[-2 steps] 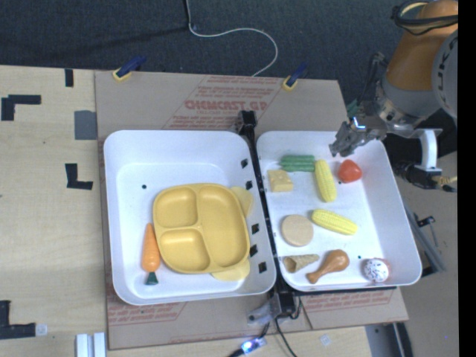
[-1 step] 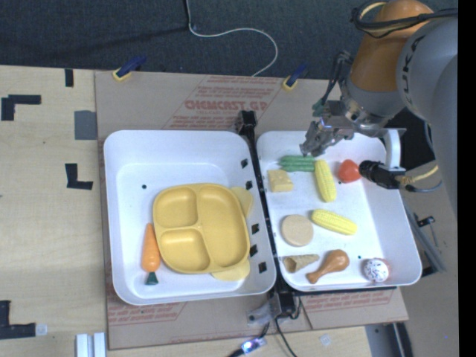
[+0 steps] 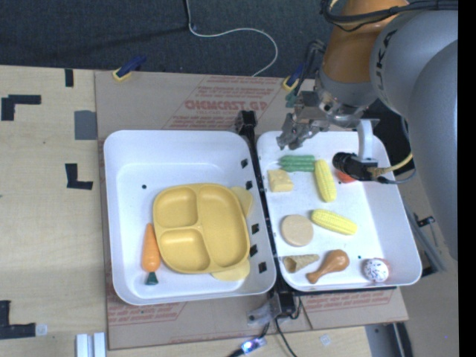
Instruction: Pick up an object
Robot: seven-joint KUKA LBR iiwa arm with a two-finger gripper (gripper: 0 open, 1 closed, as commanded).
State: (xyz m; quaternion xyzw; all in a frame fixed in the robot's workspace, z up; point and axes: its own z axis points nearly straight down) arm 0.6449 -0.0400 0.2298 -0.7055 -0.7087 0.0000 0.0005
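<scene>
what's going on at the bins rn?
The KUKA arm reaches in with its pincer hanging over the far end of the right bin, just above a green pod. Nothing is between its fingers. Two corn cobs, a cheese wedge and a drumstick lie there too. The left bin holds a yellow tray and a carrot.

- A flat brown cardboard sheet [image 3: 216,103] with red printing is lying under both bins.
- A thin white cable [image 3: 245,32] is looping across the dark grey carpet [image 3: 89,13] behind.
- A small blue-and-yellow clip [image 3: 129,67], possibly a clamp, is sitting at the cardboard's far left corner.
</scene>
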